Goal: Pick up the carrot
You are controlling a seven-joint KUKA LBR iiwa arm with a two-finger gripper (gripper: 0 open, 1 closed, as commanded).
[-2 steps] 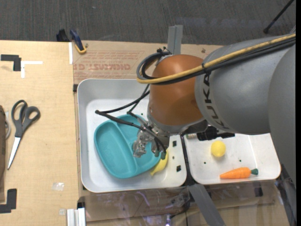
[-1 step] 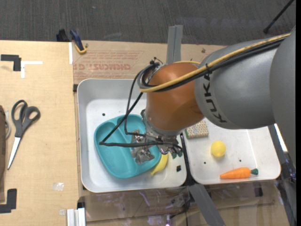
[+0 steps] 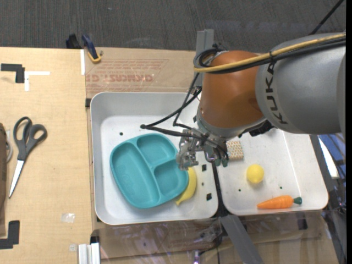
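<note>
Pale wooden bench (image 3: 44,202) fills the left of the frame, with two shallow white bins set side by side at centre and right. Down at the lower right, the carrot (image 3: 278,203) lies on its side on the floor of the right bin (image 3: 308,158), orange body pointing left, green tip to the right, close to the near wall — nothing touching it. Just above and left of it sits a small yellow lemon (image 3: 254,174), apart from the carrot. Further up, a little tan waffle-patterned block (image 3: 235,149) rests near the divide between the bins.

Over in the left bin (image 3: 102,147), a teal divided plate (image 3: 147,170) lies tilted across the floor, and a yellow banana (image 3: 188,187) curves along its lower right edge, touching it. The gripper (image 3: 190,157) hangs right there, above the plate's right rim and the top end of the banana — well away from the carrot. Whether its fingers are spread or closed, I can't tell from this angle; nothing shows between them.

Behind it looms the arm's orange band (image 3: 231,92) and grey body, reaching in from the right. On the far left, scissors (image 3: 25,142) lie on the bench; at the top, a sheet of cardboard (image 3: 137,73).
</note>
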